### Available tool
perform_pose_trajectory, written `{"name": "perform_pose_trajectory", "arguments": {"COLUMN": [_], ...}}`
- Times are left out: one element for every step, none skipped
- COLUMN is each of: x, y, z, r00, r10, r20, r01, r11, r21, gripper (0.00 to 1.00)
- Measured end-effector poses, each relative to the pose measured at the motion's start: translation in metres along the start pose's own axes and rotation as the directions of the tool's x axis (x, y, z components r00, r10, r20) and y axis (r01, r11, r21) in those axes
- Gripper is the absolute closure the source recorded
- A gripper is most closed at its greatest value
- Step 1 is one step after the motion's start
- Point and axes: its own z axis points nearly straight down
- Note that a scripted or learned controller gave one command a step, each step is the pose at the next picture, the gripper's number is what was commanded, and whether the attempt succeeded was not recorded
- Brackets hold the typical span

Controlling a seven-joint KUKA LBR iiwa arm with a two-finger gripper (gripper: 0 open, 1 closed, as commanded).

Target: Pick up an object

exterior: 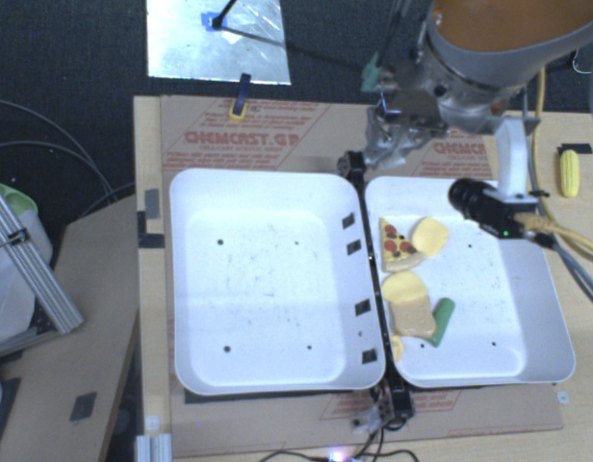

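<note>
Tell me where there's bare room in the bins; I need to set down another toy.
The left white bin offers bare floor wall to wall. In the right white bin, the right half is free; its left edge is crowded with a pizza slice, pale yellow pieces and a green stick.

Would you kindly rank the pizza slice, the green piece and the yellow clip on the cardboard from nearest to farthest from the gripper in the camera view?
From the gripper, above the right bin's far-left corner:
1. Pizza slice, in the right bin's left part.
2. Yellow clip, on the cardboard beyond the left bin.
3. Green piece, toward the right bin's near side.
</note>
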Motion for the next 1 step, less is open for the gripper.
{"name": "perform_pose_trajectory", "arguments": {"x": [0.0335], "y": [0.0241], "z": [0.0547], "r00": [1.000], "r10": [0.000], "r20": [0.004], "r01": [0.000], "r11": [1.000], "r21": [0.017], "gripper": [1.00]}}
